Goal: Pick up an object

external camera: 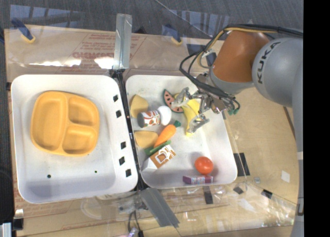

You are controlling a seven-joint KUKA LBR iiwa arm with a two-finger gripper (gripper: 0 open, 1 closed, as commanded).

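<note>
Grey and orange, the KUKA arm reaches in from the right over the right bin, and its gripper is down among the toys at that bin's upper middle. Whether it is clenched or released I cannot tell; a yellow banana lies right under the metal parts and hides the answer, so no hold can be claimed. That banana looks like the thing being tried for. It sits near the bin's upper right, just beside a watermelon slice on its left. Its long axis runs roughly up and down the view, leaning slightly, with the lower tip pointing toward the near wall. To do this step well, I judge the closing direction should cross the banana's short width, not run along its length, and the descent should be centred on the fruit so the slice is not caught too. A straight lift would then avoid dragging neighbours. Further down lie a carrot, pointing up and right, a red tomato and a small carton, all well apart from the gripper.
</note>
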